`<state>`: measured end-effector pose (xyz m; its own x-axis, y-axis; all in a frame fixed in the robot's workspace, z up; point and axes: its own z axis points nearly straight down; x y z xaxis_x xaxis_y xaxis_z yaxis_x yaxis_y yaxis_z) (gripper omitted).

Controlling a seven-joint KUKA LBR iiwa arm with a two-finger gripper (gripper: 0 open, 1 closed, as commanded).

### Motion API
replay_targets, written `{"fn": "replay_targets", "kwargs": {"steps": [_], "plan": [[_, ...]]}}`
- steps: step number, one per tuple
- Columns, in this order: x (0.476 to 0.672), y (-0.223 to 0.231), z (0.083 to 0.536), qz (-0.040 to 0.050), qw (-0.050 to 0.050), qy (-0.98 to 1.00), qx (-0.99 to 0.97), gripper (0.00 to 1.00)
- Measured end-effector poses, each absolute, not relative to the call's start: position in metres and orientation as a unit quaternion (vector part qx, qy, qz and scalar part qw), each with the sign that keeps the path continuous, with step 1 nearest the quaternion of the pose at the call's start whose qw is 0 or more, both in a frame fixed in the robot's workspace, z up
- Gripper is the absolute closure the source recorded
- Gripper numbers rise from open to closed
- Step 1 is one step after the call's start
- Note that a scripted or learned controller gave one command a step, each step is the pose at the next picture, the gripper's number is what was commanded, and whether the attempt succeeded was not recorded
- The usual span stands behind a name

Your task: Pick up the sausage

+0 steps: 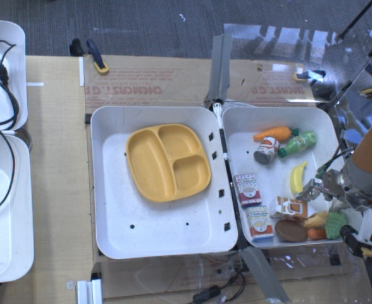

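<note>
While the left bin (110, 233) carries a yellow plate (168, 162), the gripper (316, 192) hovers low by the right edge of the right bin (236, 138), spread or closed I cannot tell, and the brown sausage (291, 230) lies unlifted near that bin's front edge, so the whole pick remains.

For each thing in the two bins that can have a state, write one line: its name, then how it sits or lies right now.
yellow divided plate: flat in the left bin, right way up
carrot: lying in the right bin
green bottle: on its side
can: tipped over
banana: lying flat
two small cartons: lying flat
gripper: low over the right bin
</note>
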<state>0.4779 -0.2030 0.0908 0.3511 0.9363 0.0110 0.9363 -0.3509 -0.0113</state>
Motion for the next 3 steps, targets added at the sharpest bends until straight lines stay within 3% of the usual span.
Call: {"fn": "replay_targets", "kwargs": {"steps": [1, 2, 3], "plan": [[0.478, -0.192, 0.173, 0.0008, 0.0, -0.568, -0.823, 0.0], [0.477, -0.155, 0.091, 0.001, 0.002, -0.578, -0.816, 0.0], [0.478, -0.158, 0.171, 0.0012, 0.0, -0.529, -0.848, 0.0]]}}
